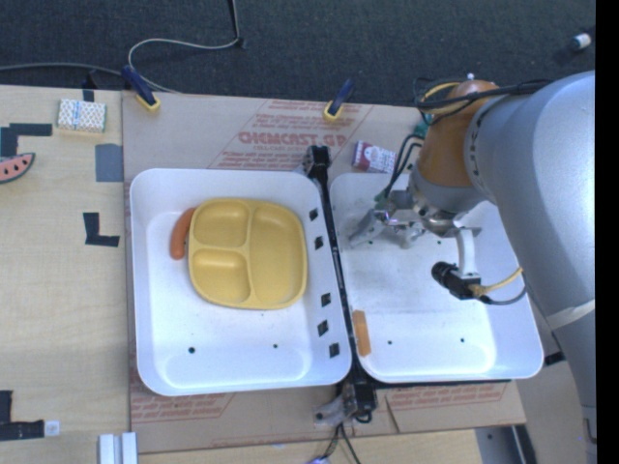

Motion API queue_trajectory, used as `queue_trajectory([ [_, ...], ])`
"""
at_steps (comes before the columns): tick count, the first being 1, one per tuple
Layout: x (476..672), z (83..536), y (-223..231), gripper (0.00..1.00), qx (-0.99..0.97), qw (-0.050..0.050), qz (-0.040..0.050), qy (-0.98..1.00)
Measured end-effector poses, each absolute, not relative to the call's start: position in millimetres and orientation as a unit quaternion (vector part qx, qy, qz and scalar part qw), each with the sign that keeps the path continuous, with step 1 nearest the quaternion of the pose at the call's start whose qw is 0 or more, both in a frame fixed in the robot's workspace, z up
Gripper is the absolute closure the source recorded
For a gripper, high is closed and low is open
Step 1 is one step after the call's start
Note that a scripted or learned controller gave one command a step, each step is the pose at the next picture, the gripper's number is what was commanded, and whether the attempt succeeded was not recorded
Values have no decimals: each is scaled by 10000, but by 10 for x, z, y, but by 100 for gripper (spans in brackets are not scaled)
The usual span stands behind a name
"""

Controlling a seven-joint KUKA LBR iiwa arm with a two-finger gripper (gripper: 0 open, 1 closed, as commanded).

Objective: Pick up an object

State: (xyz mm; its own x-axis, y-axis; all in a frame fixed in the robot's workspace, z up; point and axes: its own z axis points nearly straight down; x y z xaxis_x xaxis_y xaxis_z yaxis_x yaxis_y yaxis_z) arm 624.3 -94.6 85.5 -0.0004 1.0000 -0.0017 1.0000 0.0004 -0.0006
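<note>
1. The gripper (382,228) hung low over the right bin (484,356), near its upper-left corner; whether its jaws were spread or closed could not be told.
2. A small orange object (361,332) lay against that bin's left wall, well below the gripper.
3. A yellow divided plate (248,252) sat in the left bin (232,365), left of that wall.
</note>
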Motion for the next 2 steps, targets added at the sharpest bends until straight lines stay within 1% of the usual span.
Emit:
queue_trajectory([
  [1, 6247, 953, -947, 100, 7066, 18, -5, 7076],
  [2, 6245, 1044, -941, 100, 7062, 13, -7, 7080],
])
